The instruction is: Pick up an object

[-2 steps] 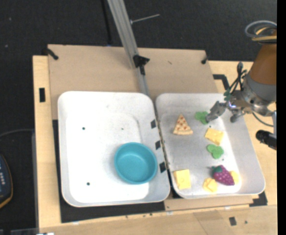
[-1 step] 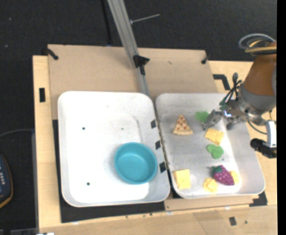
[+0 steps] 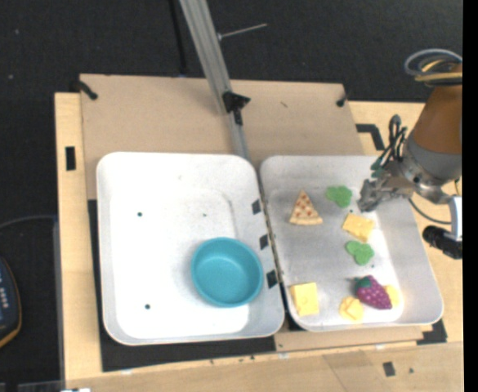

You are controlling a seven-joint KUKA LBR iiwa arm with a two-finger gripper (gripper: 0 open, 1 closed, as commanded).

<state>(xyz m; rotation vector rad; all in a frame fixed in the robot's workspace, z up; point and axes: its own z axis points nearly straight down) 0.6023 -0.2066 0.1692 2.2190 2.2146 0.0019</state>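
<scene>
Gripper (image 3: 371,196) hangs low over the right bin (image 3: 414,247), reaching from the right; its opening cannot be told. Left bin (image 3: 140,186) holds 1 blue bowl (image 3: 224,272).

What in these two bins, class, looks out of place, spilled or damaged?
Nothing stands out. The blue bowl sits upright in the left bin; the toy foods, among them a pizza slice and purple grapes, lie scattered but whole in the right bin. The gripper hovers above them.
</scene>
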